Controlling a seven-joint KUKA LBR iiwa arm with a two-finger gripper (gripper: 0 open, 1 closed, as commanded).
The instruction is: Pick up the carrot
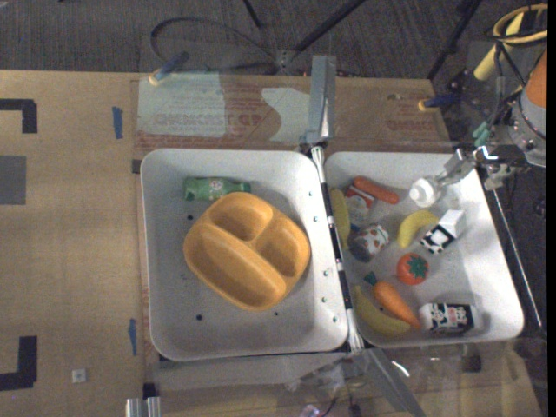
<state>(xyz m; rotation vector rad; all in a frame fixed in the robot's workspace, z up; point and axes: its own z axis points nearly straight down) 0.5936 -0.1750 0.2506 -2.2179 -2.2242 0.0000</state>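
Jaws high; carrot (396,302) orange, tapered

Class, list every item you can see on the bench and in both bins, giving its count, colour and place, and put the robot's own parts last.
Bins: 2, white, side by side on the bench.
Divided plate: 1, orange-yellow, left bin.
Green packet: 1, left bin, top.
Carrot: 1, orange, right bin, bottom.
Bananas: 3, yellow, right bin.
Tomato: 1, orange-red, right bin, centre.
Sausage: 1, red, right bin, top.
Cow-print cartons: 2, black and white, right bin.
Gripper: 1, grey, right bin's top right.
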